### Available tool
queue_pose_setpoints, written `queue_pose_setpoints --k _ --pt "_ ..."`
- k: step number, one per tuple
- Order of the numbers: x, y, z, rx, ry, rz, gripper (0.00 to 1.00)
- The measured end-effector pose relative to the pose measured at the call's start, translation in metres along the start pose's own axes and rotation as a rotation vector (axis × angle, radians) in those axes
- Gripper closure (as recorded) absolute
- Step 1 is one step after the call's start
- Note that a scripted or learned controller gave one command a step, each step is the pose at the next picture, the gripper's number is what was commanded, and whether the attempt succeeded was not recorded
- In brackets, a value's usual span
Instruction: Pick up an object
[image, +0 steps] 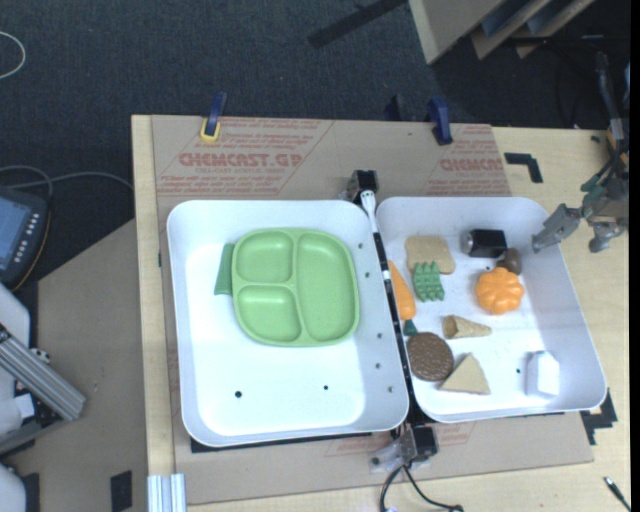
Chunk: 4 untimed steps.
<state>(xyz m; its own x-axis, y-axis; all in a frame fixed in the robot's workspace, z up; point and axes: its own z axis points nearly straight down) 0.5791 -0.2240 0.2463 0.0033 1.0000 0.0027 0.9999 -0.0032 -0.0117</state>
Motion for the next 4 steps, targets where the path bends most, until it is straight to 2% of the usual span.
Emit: queue_pose_setpoints --k 1,2,3,4 --pt "0.001 0.003 -0.007 -0.013 -0.003 -0.003 0.00" --pt "0.003 -0.004 0.038 -0.006 -0.001 -0.003 0.00" --pt "0.009 0.004 0.096 -0.006 0.000 -0.005 0.00" --pt "0.005 0.000 0.140 -0.011 0.001 -0.003 0.00"
